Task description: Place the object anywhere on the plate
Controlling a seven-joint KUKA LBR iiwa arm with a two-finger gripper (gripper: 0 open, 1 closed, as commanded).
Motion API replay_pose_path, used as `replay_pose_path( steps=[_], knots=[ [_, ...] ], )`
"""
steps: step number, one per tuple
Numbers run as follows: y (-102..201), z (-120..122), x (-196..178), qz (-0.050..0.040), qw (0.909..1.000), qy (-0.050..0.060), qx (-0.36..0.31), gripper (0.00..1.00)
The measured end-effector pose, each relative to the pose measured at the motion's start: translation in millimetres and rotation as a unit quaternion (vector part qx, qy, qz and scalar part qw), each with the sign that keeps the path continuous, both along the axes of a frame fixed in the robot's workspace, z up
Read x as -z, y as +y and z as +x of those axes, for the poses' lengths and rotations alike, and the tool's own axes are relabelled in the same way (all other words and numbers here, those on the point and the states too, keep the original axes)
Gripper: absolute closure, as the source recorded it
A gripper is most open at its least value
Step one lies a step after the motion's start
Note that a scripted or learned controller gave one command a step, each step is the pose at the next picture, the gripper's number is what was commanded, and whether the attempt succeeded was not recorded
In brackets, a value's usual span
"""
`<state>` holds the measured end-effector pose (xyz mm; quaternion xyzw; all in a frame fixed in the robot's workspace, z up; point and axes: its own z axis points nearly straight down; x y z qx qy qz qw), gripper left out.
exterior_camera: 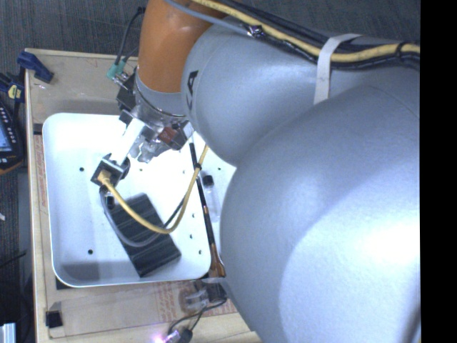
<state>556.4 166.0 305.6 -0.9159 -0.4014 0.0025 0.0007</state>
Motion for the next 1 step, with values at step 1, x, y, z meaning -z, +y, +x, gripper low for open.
replay_pose_path(
  steps=[1],
  knots=[
    [-26.7, -62.6, 120.2, -0.0005, 0.9922, 0.002, -0.125, 1.00]
  ],
)
